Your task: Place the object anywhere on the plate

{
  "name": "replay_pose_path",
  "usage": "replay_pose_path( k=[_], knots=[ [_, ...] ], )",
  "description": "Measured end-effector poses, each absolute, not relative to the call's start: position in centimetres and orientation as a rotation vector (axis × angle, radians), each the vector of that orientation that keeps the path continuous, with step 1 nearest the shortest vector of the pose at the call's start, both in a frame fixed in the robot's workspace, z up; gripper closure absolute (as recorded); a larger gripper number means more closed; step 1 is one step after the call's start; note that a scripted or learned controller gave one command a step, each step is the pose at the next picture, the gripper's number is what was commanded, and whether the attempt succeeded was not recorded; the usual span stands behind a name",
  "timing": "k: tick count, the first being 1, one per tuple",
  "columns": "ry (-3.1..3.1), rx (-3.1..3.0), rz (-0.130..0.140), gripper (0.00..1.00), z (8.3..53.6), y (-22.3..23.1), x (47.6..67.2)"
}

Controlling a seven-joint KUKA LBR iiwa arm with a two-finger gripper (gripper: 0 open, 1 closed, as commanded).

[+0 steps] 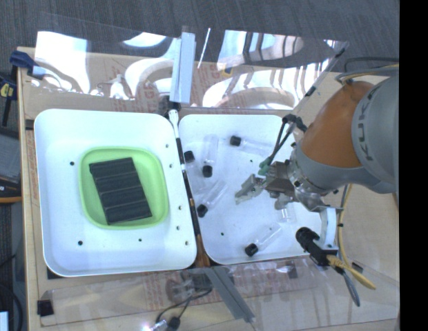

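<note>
The claw (247, 190) sits low over the right bin (228, 133), reaching in from the right. Its fingers stand apart, and nothing can be seen between them.

The loose items in this bin are small clear vials with black caps. One lies just left of and below the claw (210, 200), its long axis running on a diagonal, with the cap at its lower left end. Another lies below the claw near the bin's front edge (262, 241), also on a diagonal. A third lies near the back wall (245, 143).

The green plate (86, 174) lies in the left bin (52, 247), well to the claw's left across the divider between the bins. A dark ribbed block (119, 189) already rests on the plate.

Judgement: no vial is secured. The nearest candidate lies to the claw's lower left, so a short shift that way is called for before closing.
</note>
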State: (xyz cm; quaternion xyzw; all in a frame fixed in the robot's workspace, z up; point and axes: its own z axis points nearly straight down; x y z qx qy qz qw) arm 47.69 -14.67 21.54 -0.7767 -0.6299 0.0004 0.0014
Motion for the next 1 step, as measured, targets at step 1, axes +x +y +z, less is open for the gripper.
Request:
replay_pose_path(
  k=[1],
  knots=[
    [-2.176, -2.264, 0.002, 0.00, 28.54, -18.42, 55.79]
  ],
)
